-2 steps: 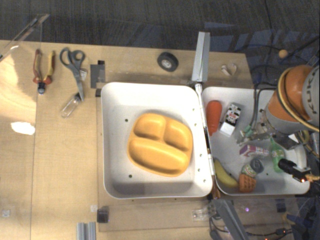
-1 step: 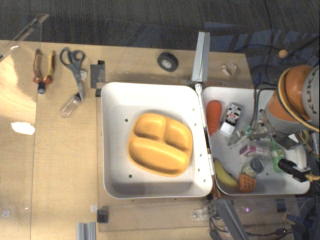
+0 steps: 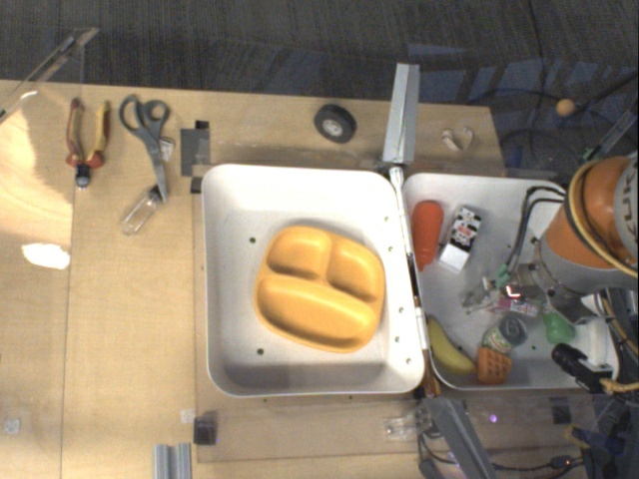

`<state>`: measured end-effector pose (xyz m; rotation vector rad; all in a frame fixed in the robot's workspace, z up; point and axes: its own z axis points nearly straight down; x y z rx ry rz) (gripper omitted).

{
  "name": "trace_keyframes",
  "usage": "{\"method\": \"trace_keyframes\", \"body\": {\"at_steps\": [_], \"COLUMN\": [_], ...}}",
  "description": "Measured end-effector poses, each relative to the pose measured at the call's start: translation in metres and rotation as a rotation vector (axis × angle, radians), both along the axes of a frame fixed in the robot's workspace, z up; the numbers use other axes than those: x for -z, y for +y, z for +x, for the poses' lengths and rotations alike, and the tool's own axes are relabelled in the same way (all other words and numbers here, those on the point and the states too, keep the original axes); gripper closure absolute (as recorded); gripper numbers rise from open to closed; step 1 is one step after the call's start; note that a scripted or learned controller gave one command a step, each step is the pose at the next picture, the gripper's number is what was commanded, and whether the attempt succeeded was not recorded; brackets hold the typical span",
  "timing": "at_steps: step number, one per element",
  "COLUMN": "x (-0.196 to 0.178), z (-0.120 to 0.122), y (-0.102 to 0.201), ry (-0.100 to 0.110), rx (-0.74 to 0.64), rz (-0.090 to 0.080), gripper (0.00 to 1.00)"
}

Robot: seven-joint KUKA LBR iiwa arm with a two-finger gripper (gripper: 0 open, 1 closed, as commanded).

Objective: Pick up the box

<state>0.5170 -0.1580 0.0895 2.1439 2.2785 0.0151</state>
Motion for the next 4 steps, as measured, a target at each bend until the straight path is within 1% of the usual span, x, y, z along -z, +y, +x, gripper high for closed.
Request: {"method": "trace_keyframes", "body": {"at_steps": [1,2,3,4], "x": [-0.013,-0.135,-0.146,-0.146], "z": [0.004,0.013,0.016,0.016], "y": [-0.001,0.032,0.033,0.033], "ry": [-0.011,0.008,0.001,0.001], "rx": [-0.003,-0.268,-0.276,-0.276], "rz": [-0.006,-0.002,-0.005,-0.005], "gripper": [1.00,1.00,1.00,0.00]}}
